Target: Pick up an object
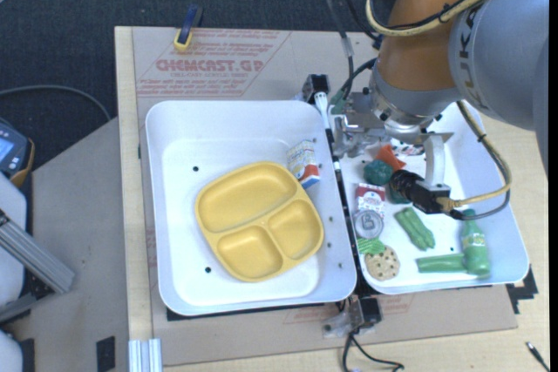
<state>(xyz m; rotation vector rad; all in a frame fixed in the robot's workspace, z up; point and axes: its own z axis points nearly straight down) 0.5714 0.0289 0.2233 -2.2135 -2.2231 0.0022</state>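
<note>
Found the gripper point(390, 154) low in the far part of the right-hand bin point(501, 213), close to the wall next to the left-hand bin point(166, 187), below the grey arm point(510, 30) and its orange band. Could not tell whether open or closed, hidden as it was under the wrist. Noted a teal piece point(378, 172) and a small red-orange piece point(393, 158) right at the gripper, touching each other; could not make out any hold on either. Counted more things in the same bin, nearer the camera: a red-and-white packet point(370, 199) just beside the teal piece; a silvery round can top point(370, 224) touching the packet; a speckled cookie point(382, 261) at the near corner; a green ridged vegetable point(415, 228) lying at a slant; a green L-shaped thing point(455, 260) flat along the near wall. Saw in the left-hand bin a yellow three-part plate point(257, 220), turned at an angle, and a small white cup point(302, 161) with red and blue print, at the plate's far rim beside the dividing wall. Marked under both bins a brown board point(218, 57) with red lettering, and on its far edge a blue-and-yellow clamp point(186, 29).
</note>
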